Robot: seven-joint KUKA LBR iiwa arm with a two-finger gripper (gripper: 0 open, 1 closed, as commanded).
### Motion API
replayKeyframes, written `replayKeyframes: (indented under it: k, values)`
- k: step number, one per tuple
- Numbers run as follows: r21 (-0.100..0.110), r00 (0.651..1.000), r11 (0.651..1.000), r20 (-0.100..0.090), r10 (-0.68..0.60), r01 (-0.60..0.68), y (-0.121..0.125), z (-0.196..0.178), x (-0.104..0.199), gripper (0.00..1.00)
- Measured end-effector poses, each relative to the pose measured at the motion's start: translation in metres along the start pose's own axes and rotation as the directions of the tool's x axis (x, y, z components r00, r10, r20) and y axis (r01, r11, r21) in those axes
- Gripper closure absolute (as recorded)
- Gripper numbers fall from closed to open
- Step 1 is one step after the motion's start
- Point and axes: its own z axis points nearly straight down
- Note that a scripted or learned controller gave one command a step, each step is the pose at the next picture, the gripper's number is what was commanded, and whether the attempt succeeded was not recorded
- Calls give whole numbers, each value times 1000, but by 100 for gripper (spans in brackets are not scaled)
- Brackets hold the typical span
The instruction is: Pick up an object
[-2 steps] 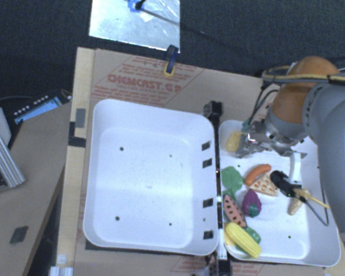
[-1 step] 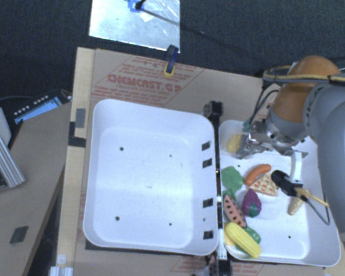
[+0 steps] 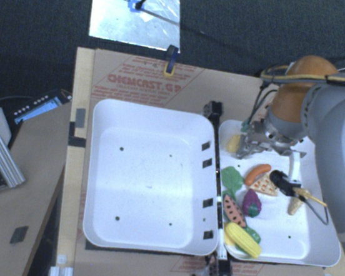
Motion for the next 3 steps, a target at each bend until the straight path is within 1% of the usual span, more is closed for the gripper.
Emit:
replayKeyframes:
  k: [1, 2, 3]
  values:
    - [-43, 1000, 999, 2, 2, -2, 5, -150, -27, 100]
    - [-45, 1000, 999, -1, -7, 7, 0, -289, 11, 100]
    - [-30, 1000, 1000, -3, -5, 5, -2, -305, 39, 100]
